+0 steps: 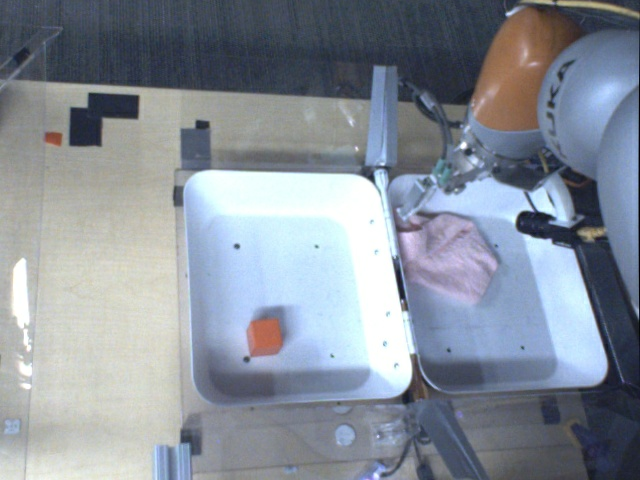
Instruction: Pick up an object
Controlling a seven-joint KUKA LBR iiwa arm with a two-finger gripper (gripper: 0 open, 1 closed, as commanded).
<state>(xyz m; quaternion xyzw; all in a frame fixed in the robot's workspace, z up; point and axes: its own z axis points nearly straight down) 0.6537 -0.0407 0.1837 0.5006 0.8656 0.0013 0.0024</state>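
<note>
On the far left of your bench (100, 298) you have bare pale wood, with a few black marker patches (100, 116) and a tiny orange square (53, 139) near the top left corner.

Move right and you reach the left bin (210, 268) — shallow, white, with rounded corners. In its lower left part sits a small orange block (265, 337), resting flat on the floor, clear of the walls and alone in that bin.

A grey metal rail (381, 118) runs up from the seam where the two bins meet. Just past it is the right bin (540, 338), where a crumpled pink cloth (452, 257) lies in the upper left part, its left edge close against the wall that divides the bins.

The gripper (420, 200) is low over the top left corner of the right bin, its tip right at the upper left edge of the cloth. You can't tell from here how far its jaws are apart, or whether they have any cloth between them — the tip is too small and blurred against the white wall.

Behind it, the orange band (520, 63) and the grey arm (600, 98) fill your top right corner.
</note>
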